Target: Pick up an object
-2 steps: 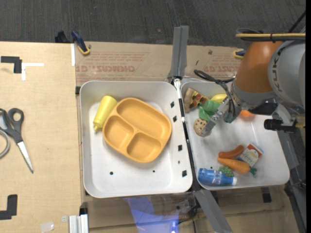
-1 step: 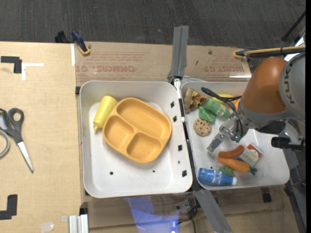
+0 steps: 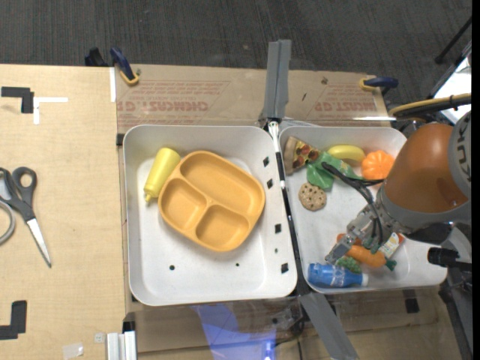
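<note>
Partly hidden beneath the claw (image 3: pixel 352 244), a carrot (image 3: pixel 369 256); its fingers indistinct.

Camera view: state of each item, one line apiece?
Orange tray: right side up in the left bin, compartments bare.
Yellow bottle: lying on its side, against the tray's left edge.
Blue bottle: lying flat near the right bin's front wall.
Carrot: lying flat under the tool.
Cookie: flat on the bin floor.
Scissors: closed, on the bench.
Tool: low over the carrot, grip unclear.
</note>
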Robot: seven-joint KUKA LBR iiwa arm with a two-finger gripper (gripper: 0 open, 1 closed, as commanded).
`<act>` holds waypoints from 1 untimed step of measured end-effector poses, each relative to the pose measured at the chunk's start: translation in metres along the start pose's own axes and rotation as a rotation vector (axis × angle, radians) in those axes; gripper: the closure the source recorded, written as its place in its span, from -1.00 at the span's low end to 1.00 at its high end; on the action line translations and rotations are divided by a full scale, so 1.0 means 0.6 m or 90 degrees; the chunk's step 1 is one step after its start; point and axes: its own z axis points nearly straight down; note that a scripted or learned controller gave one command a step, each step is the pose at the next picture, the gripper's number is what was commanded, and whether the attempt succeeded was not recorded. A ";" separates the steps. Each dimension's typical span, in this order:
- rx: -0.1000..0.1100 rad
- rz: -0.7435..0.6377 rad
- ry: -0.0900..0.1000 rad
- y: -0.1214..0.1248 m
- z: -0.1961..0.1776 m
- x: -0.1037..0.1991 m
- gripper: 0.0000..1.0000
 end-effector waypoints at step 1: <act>0.000 0.000 0.000 0.001 -0.012 -0.001 1.00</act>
